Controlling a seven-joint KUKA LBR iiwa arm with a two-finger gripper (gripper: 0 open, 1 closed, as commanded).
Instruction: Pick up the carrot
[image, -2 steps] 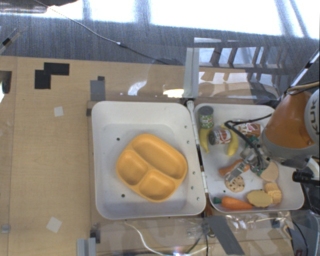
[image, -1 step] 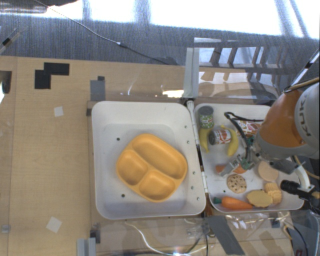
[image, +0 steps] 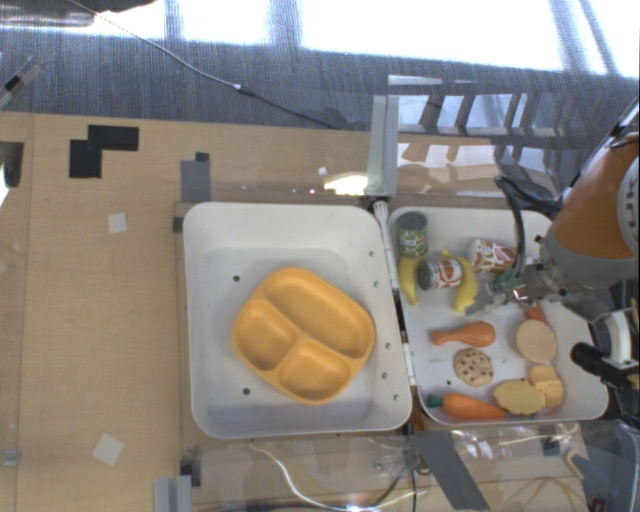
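Orange carrot (image: 472, 406) lies at the near edge of the right bin (image: 590, 404), just left of a pale biscuit (image: 519, 397); gripper (image: 512, 287) hangs over the bin's middle, near a yellow banana (image: 467, 286) (finger spacing cannot be told, nothing seen between them); left bin (image: 210, 330) holds a yellow divided plate (image: 303, 333); carrot and gripper well apart

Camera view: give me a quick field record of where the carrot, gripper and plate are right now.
carrot: lying at the near edge of the right bin, beside a cookie
gripper: over the right bin's middle, near the cans, apart from the carrot
yellow plate: in the left bin, three compartments
task state: carrot not yet picked up
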